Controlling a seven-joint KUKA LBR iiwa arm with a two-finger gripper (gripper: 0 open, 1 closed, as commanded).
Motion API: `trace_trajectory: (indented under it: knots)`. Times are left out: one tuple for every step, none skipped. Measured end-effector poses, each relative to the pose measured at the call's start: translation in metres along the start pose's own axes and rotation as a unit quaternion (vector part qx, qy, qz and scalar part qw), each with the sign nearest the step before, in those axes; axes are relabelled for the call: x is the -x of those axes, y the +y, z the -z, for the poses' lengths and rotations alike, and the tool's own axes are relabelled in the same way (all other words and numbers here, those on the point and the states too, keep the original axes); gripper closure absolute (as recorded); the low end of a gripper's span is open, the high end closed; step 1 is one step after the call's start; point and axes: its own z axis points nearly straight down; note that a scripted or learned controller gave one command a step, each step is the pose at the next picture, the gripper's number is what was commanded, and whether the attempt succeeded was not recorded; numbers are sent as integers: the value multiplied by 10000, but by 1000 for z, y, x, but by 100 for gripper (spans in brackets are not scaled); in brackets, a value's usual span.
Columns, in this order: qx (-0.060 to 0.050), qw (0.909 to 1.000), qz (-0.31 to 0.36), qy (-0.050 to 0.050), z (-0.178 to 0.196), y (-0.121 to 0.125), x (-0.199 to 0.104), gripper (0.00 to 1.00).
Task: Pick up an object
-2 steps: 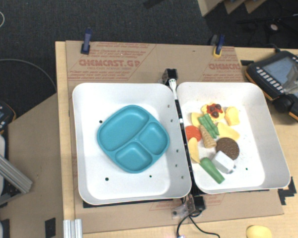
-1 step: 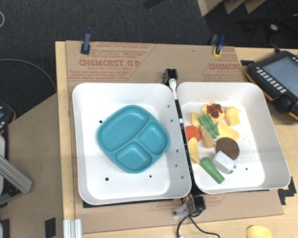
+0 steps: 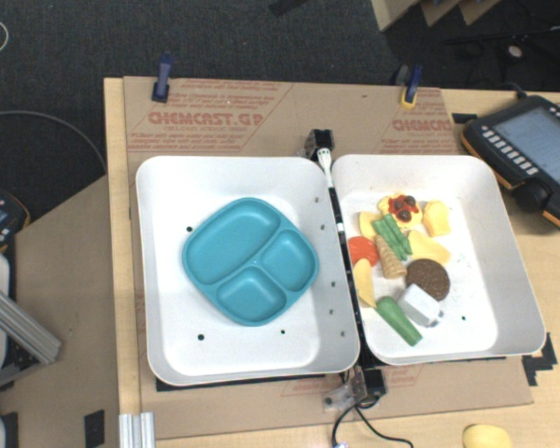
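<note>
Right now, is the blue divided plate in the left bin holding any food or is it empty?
Empty. The blue divided plate shows bare compartments; the toy food lies piled in the right bin.

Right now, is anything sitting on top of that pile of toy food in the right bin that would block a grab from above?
Nothing visible covers the toy food pile in the right bin. The pieces crowd each other, touching and overlapping, so neighbors may hinder a clean grasp.
</note>
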Motion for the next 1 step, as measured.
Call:
trace_trajectory:
  knots:
    - [-114,9999,-47,28,-117,-4,58,100]
